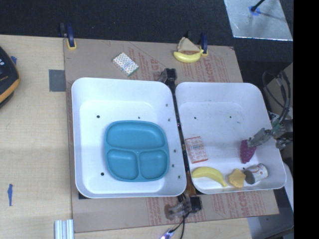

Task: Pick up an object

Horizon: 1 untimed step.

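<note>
Gripper (260,137) poised at right bin's (219,96) edge beside purple item (246,151), seemingly lining up a grasp; finger state unreadable.

just beside my gripper (259,136), on its lower left, a small purple grape bunch (246,151) lies in the right bin. further below sit a white cup (257,173) on its side and a yellow lump (237,178), touching. a banana (210,175) and a red-and-white packet (196,149) lie well to my left.
</note>
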Available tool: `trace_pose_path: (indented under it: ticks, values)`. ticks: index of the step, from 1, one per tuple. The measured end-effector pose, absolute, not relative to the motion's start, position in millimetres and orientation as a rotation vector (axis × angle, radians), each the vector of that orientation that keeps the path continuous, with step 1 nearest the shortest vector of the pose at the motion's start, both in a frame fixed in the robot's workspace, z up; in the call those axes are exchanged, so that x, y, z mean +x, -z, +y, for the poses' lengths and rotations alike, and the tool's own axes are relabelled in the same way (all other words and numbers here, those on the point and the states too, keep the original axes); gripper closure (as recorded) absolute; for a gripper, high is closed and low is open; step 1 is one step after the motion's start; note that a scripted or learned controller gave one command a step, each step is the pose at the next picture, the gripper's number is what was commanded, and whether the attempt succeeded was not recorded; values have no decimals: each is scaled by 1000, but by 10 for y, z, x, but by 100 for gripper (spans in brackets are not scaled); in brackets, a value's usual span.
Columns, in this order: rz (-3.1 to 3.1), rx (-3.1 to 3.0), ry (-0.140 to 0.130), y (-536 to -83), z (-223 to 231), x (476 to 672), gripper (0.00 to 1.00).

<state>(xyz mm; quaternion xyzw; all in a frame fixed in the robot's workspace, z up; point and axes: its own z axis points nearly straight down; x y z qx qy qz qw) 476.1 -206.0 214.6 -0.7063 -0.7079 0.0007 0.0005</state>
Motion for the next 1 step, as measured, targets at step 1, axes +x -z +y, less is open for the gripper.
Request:
trace_pose_path:
  ticks: [1]
  values:
    - [-2226, -2213, -4, -911, -2112, 5232, 0]
